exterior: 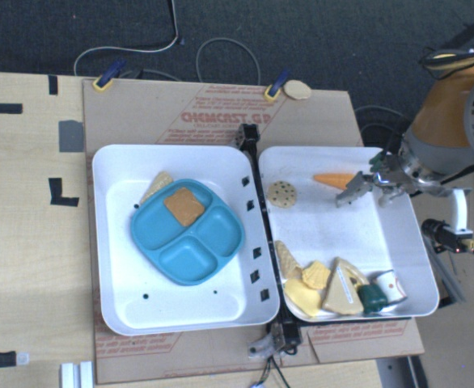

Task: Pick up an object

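Cardboard covered the desk (213, 120) under two white bins set side by side. That sheet was clamped at its far edge, probably to keep it from sliding. In the left bin (116, 297) lay a blue divided tray (190, 233) with a brown square of toast (184, 207) in its far compartment. The right bin (334, 225) held the loose pieces for picking: a heap of yellowish food items (322, 285) crowded in the near corner, a green and white piece (378, 291) beside them, an orange carrot (334, 180) at the far side, and a small round cookie (282, 192) near the divider. The grey arm (443, 128) reached in from the right. Its end effector (365, 186) hung spread and released just beside the carrot's right end, gripping nothing. By its position, the carrot seemed the likely target, lying apart from the clutter.
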Action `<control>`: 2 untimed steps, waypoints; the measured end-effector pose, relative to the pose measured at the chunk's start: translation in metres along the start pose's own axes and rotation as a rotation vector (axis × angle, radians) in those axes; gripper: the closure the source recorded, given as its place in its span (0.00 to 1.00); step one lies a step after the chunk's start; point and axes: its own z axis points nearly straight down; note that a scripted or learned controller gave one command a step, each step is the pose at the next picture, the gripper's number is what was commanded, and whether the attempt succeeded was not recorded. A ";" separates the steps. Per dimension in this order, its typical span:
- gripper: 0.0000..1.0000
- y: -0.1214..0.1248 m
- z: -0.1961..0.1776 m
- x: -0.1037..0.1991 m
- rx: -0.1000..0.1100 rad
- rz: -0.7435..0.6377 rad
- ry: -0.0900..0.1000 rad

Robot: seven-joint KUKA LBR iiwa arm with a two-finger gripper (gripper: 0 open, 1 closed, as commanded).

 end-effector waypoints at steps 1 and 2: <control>0.00 0.040 0.102 0.017 -0.008 -0.002 -0.006; 0.00 0.085 0.101 0.035 0.030 0.006 0.000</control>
